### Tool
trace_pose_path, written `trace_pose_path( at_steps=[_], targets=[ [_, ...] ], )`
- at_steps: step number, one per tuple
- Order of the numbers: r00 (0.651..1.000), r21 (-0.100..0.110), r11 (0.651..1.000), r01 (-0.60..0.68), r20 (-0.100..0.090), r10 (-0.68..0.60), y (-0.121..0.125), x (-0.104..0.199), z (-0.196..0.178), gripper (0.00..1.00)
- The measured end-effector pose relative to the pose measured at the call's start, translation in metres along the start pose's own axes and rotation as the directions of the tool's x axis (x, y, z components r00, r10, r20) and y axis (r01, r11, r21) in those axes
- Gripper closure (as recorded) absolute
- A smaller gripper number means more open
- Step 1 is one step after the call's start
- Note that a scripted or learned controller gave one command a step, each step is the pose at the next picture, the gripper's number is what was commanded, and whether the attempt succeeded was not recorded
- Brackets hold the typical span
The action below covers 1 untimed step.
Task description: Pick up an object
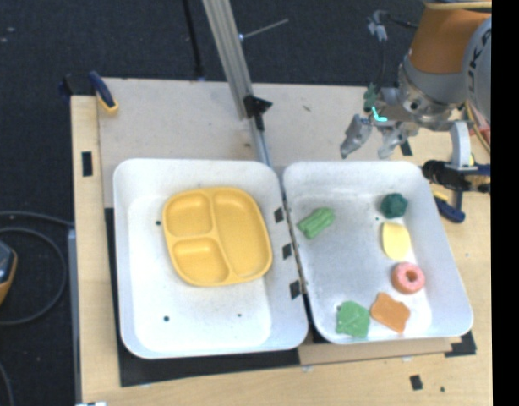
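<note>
My gripper (pixel 371 140) hangs released above the right bin's (pixel 445 227) far rim; next I descend onto the dark green ball (pixel 394 204).

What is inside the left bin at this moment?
The left bin holds a yellow divided tray with three bare compartments, plus a few dark specks on the floor. The bin floor beneath the tray is covered and cannot be seen.

The arm (pixel 445 32) reaches in from the upper right, orange band above a grey wrist. Its gripper (pixel 374 142) points down, fingers spread apart with nothing between them.
</note>
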<state>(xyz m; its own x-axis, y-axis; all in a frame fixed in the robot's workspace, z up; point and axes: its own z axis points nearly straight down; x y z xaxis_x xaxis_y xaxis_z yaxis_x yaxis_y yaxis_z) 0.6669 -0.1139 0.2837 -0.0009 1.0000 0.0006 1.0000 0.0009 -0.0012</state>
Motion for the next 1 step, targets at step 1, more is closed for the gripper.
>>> trace_pose_path(
  at_steps=[1],
  targets=[
    [1.000, -0.003, 1.000, 0.000, 0.000, 0.000, 0.0007, 0.0001, -0.0018, 0.00]
  ],
)
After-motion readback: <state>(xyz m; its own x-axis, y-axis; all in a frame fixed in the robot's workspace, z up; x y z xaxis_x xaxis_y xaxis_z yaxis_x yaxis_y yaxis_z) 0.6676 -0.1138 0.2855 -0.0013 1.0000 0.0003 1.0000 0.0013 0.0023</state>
